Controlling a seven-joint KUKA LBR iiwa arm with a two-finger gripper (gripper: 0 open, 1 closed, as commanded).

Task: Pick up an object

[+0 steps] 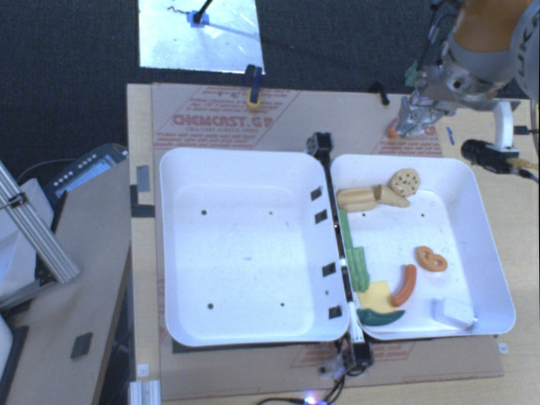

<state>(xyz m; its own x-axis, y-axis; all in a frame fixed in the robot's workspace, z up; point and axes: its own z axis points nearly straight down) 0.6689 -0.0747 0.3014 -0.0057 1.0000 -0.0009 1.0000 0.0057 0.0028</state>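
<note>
White plastic makes both bins, and all the toy food lies in the right bin [485,226], so the arm can pick there. The jaws hang above the table, just past that bin's far rim; I cannot tell their state. The pretzel [431,260] lies apart from the sausage [404,285], easy to grab.

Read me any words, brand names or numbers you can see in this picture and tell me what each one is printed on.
"CHEMCAST GP": red print on the brown paper-faced sheet under the two white bins; the last letters are blurred, so that reading is unsure.
A smaller red line beneath it: too blurred to read.
More red print on the same sheet near the gripper: too blurred to read.
Markings on the grey device at left: too small to read.
</note>
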